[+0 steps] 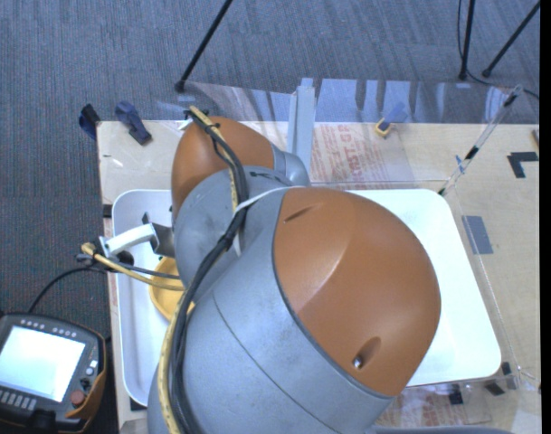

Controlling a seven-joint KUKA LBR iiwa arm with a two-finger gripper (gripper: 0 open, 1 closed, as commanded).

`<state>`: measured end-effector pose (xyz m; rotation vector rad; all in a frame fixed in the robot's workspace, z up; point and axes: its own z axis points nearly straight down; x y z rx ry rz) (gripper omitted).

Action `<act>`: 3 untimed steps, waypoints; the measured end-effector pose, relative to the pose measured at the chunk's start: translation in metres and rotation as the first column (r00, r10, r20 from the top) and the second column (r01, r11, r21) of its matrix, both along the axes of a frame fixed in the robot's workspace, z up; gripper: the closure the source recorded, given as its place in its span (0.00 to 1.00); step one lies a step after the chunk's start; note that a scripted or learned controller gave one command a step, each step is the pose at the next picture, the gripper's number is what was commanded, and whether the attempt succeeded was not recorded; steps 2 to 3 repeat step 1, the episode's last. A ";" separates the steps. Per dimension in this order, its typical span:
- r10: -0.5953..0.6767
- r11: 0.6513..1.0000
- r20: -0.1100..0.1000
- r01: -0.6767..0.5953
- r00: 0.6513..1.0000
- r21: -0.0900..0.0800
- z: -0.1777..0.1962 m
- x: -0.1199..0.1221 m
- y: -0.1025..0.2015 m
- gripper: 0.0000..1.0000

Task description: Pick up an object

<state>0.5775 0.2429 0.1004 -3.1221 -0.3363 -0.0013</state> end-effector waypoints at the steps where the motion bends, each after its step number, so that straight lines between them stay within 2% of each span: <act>1: -0.019 1.000 0.005 0.019 1.000 -0.001 0.099 0.028 -0.050 1.00; 3: -0.019 1.000 0.005 0.019 1.000 -0.001 0.099 0.028 -0.050 1.00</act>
